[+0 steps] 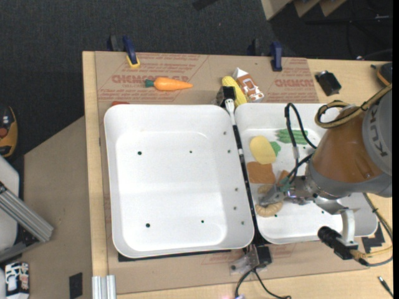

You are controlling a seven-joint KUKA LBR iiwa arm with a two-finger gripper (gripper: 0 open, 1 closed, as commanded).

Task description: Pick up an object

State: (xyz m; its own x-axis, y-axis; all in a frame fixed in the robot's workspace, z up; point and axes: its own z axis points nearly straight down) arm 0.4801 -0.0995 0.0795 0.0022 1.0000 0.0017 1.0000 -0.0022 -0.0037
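White right bin (293, 230) holds yellow toy (262, 149), brown piece (260, 173)

Arm (349, 157): broad orange-brown cylindrical band, grey housing at 3 o'clock bearing partial dark lettering. Black cables (299, 132) looped at band's 11 o'clock. Wrist section was grey and metallic. Gripper (274, 195): small, silver-grey, at band's 8 o'clock.
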